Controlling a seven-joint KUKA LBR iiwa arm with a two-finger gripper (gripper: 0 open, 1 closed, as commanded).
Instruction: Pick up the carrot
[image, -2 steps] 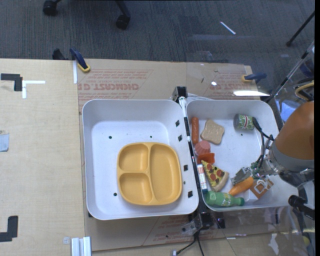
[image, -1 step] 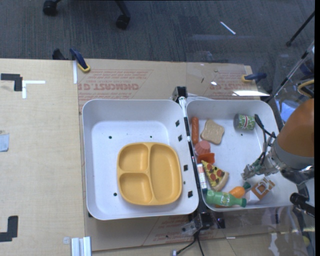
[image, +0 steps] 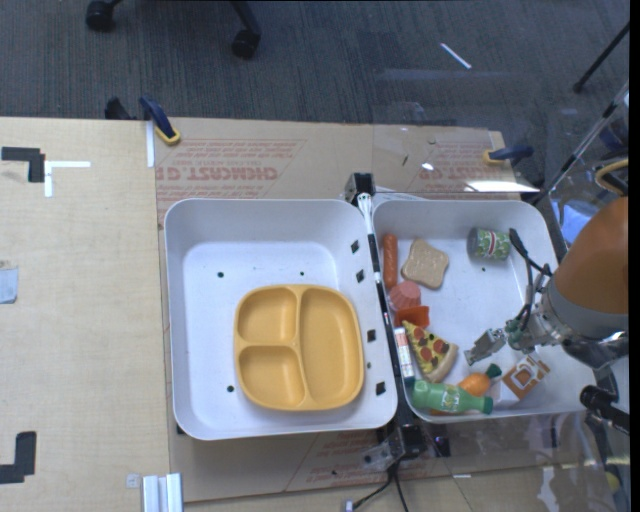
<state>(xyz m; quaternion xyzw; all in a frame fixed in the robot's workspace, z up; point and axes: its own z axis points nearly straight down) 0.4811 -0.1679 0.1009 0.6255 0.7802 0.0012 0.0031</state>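
A small orange piece that I take for the carrot (image: 477, 382) lies near the front wall of the right bin (image: 455, 212). It rests against the cap end of a green bottle (image: 448, 399). My gripper (image: 489, 346) hangs just above and slightly behind the carrot, reaching in from the right under the grey and orange arm (image: 598, 268). Nothing shows in its grasp.
The right bin also holds a long orange-red stick (image: 388, 259) along its left wall, a bread slice (image: 425, 263), a green can (image: 490, 243), a red piece (image: 407, 296), a pizza slice (image: 432, 348) and a small brown packet (image: 525, 377). A yellow divided plate (image: 299, 347) lies in the left bin (image: 200, 300).
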